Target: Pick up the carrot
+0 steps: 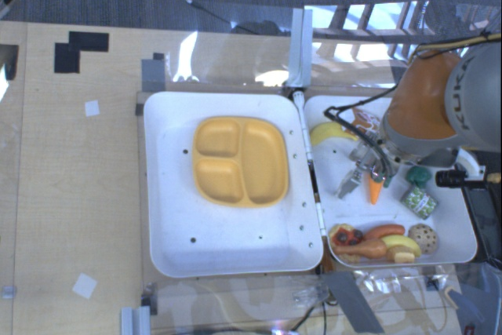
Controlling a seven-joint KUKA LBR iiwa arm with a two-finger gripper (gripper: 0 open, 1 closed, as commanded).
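Camera view: gripper low in right bin, fingers spread apart, one metal finger left of carrot, other beside its top. Carrot stands near upright, apparently straddled, not clamped. Yellow tray sits alone in left bin. Toy food pile near bin's front edge, apart from carrot, so approach looks clear.

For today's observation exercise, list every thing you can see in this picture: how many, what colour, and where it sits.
bins: two, white, side by side on the bench.
plate: one, yellow, three compartments, in the left bin.
carrot: one, orange, middle of the right bin, at the gripper's tips.
banana: one, yellow, upper left of the right bin.
can: one, green, right side of the right bin.
ball: one, tan and dotted, lower right corner of the right bin.
toy food pile: several, red, orange and yellow, lower edge of the right bin.
gripper: one, grey, over the right bin.
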